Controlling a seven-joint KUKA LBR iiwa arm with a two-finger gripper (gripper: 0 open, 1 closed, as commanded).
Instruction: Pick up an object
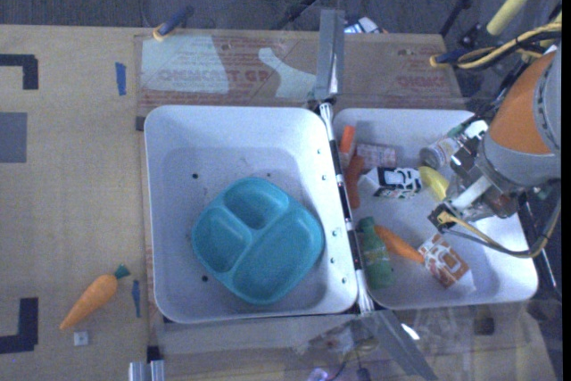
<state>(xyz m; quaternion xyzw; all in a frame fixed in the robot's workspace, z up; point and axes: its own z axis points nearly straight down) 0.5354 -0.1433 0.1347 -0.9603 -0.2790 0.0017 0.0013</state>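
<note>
While a dark carpeted floor crossed by black stand legs and cables fills the top of the frame, the rest is taken up by a light wooden bench (pixel 71 192) with black tape marks along its left edge and small blue tape strips. Two shallow white bins sit side by side on it, touching along a shared middle edge. Behind them lies a flattened cardboard sheet (pixel 223 71) with a pale printed label. A toy carrot (pixel 89 301) rests on the bare bench at lower left, outside both bins.

Left of centre, the left bin (pixel 169 138) holds a teal divided plate (pixel 259 238) with three compartments, lying flat toward the lower middle of that bin.

At the right, the right bin (pixel 513 277) holds a scatter of small things. The grey arm with its orange band enters from the right edge, and the gripper (pixel 443 219) hangs low over the middle of this bin; whether its tips are apart or together cannot be told from this angle. Just below the gripper, toward the lower right of the frame, lies a small orange-and-white packet (pixel 443 260), tilted, close to the gripper but with a visible gap. Left of that packet is an orange carrot-shaped toy (pixel 397 245), lying slantwise, its green end beside a dark green object (pixel 373 252) at the bin's left wall. Above the gripper's left sit a yellow piece (pixel 435 183), a black-and-white item (pixel 397 181) and a red-orange stick (pixel 353 174).
</note>
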